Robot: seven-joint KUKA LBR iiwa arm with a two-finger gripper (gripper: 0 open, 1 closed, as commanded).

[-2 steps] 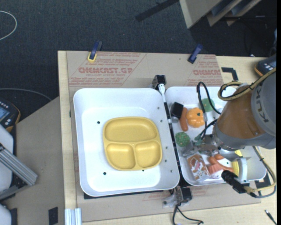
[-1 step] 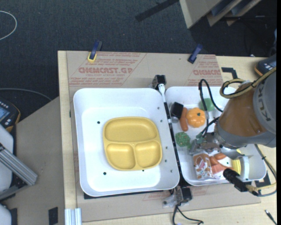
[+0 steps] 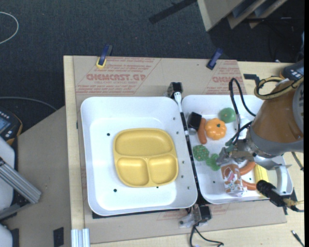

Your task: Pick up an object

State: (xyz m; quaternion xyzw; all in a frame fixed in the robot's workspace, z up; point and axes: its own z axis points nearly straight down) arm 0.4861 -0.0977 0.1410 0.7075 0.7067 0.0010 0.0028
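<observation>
Since the gripper (image 3: 228,155) sits low in the right bin (image 3: 212,192) with fingers I honestly can't tell are open or shut, right among the green toy (image 3: 201,153), crumpled packet (image 3: 232,178) and orange pumpkin (image 3: 215,129), it could easily just nudge stuff.

Dark grey-blue carpeted floor (image 3: 72,29) across the top and left. Thin pale cable loop (image 3: 8,26) lying on it at upper left. Light wooden bench top (image 3: 75,159) with brown protective paper printed in red lettering (image 3: 116,77) over its rear part. Blue-and-yellow spring clamp (image 3: 103,57) and dark blue clamp (image 3: 214,59) at the paper's rear edge. Beige furniture corner (image 3: 231,12) at the top. Grey aluminium extrusion bar (image 3: 19,181) at the left edge. Light even, soft shadows.
</observation>
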